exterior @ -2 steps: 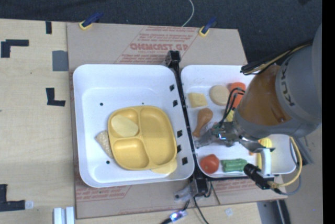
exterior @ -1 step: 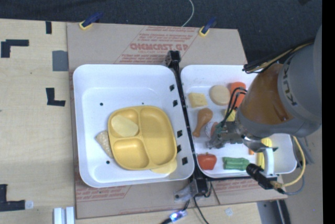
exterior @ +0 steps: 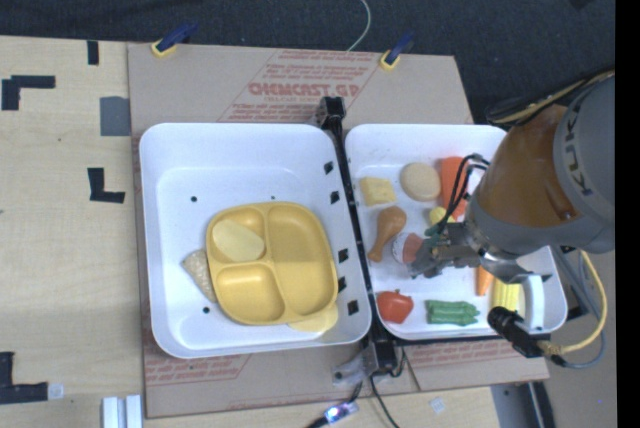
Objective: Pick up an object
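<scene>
Looking down on the bench, you see the grey arm with its orange band (exterior: 530, 181) reaching in from the right and covering much of the right-hand shallow white bin (exterior: 400, 141). Its dark two-finger gripper (exterior: 432, 254) sits low over the middle of that bin, but whether it is spread or closed you cannot tell from here, and nothing can be seen held in it.

The things you could pick lie around it in the right bin. Just left of the gripper is a brown toy drumstick (exterior: 386, 229), lying at a slant. Between the drumstick and the gripper a small reddish piece (exterior: 411, 247) shows partly, too hidden to name. Farther back sit a pale yellow wedge of toy cheese (exterior: 376, 190) and, to its right, a round tan toy bun (exterior: 420, 180). An orange toy carrot (exterior: 451, 172) lies just beside the bun, partly under the arm. At the near side you have a red toy tomato (exterior: 396, 306) by the left wall and a green toy pea pod (exterior: 453, 313) to its right. A yellow toy corn cob (exterior: 506, 295) peeks out near the arm's right side.

The left-hand shallow white bin (exterior: 180, 166) holds a yellow plastic tray with three compartments (exterior: 272, 262), slightly tilted. A pale yellow oval chip (exterior: 238, 238) rests in its far-left compartment. A beige textured piece (exterior: 198, 269) pokes out from under the tray's left edge.

Both bins stand on a brown cardboard sheet (exterior: 290, 81).
</scene>
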`<state>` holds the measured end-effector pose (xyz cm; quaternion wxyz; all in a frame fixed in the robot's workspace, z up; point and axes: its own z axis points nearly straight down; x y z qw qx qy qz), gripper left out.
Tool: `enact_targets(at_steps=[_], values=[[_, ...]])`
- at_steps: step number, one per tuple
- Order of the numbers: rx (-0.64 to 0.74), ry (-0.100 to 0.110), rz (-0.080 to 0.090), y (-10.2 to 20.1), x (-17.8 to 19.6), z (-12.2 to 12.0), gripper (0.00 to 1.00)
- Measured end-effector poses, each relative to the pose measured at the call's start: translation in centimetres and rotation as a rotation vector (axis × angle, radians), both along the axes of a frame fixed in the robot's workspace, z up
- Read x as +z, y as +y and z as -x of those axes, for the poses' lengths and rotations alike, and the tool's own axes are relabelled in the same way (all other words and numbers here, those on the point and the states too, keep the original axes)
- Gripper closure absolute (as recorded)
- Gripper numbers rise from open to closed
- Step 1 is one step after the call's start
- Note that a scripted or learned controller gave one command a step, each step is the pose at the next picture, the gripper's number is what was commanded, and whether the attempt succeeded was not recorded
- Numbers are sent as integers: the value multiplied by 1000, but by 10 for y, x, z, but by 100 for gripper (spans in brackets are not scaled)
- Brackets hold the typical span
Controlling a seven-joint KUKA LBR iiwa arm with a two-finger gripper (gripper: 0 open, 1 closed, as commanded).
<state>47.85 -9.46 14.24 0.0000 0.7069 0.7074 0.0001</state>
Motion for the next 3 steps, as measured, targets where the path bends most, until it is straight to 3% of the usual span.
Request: enact_targets(at_steps=[1, 2, 3], values=[[1, -3, 1, 0, 61, 5, 100], [1, 0, 0, 1, 83, 5, 100], [6, -1, 0, 33, 91, -44, 100]])
